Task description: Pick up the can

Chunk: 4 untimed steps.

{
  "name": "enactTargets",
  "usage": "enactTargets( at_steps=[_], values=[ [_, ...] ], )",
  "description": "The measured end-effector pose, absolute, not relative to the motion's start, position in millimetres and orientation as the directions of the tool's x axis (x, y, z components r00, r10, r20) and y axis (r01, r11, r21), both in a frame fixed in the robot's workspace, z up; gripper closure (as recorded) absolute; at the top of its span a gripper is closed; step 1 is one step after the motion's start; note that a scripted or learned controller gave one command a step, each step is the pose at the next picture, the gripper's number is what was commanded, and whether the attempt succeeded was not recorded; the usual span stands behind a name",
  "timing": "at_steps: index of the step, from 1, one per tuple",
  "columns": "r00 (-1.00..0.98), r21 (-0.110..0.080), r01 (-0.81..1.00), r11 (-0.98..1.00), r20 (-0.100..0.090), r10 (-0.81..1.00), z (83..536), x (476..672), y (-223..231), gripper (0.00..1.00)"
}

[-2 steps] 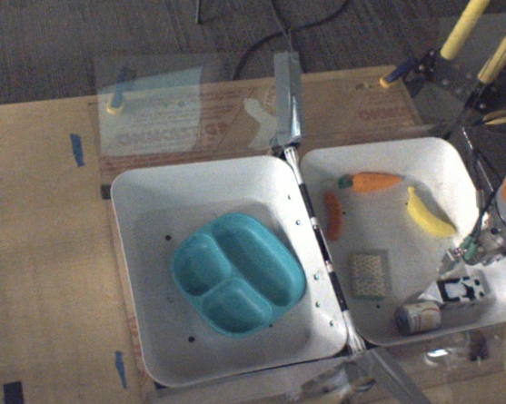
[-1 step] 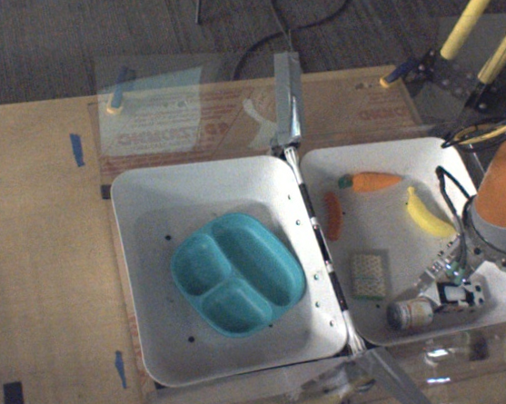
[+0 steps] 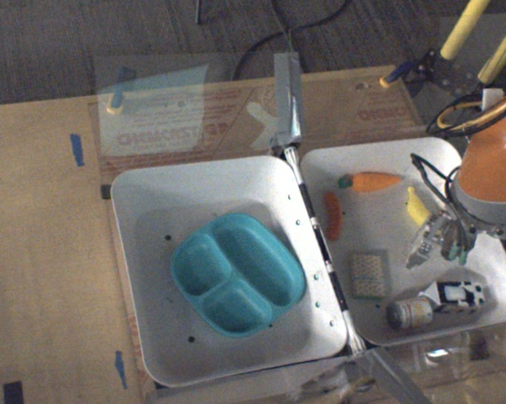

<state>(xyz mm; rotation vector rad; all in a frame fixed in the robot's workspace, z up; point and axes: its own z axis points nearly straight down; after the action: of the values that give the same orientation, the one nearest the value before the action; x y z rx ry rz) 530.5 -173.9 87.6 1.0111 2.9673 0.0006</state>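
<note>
The can lies on its side near the front edge of the right bin, its pale metal end facing left. My gripper hangs over the right half of that bin, up and to the right of the can and apart from it. It looks open, with nothing between its fingers. The orange band of the arm sits above it at the right edge.
The right bin also holds an orange carrot, a red pepper, a yellow piece, a pale dotted square and a black-and-white object beside the can. A teal divided plate lies in the left bin.
</note>
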Motion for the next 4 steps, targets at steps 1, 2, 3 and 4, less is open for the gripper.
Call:
enactTargets(
  at_steps=[1, 2, 3, 4],
  values=[
    [-0.932, 0.002, 0.362, 0.932, -0.004, 0.362, 133.5, 587.3, -200.5, 1.0],
    [-0.92, 0.002, 0.391, 0.92, -0.004, 0.391, 265.7, 603.8, -221.6, 1.0],
    [-0.804, 0.002, 0.595, 0.804, -0.003, 0.595, 381.9, 617.5, -147.0, 1.0],
    [-0.655, 0.002, 0.756, 0.655, -0.003, 0.756, 432.3, 657.4, -90.2, 1.0]
  ],
)
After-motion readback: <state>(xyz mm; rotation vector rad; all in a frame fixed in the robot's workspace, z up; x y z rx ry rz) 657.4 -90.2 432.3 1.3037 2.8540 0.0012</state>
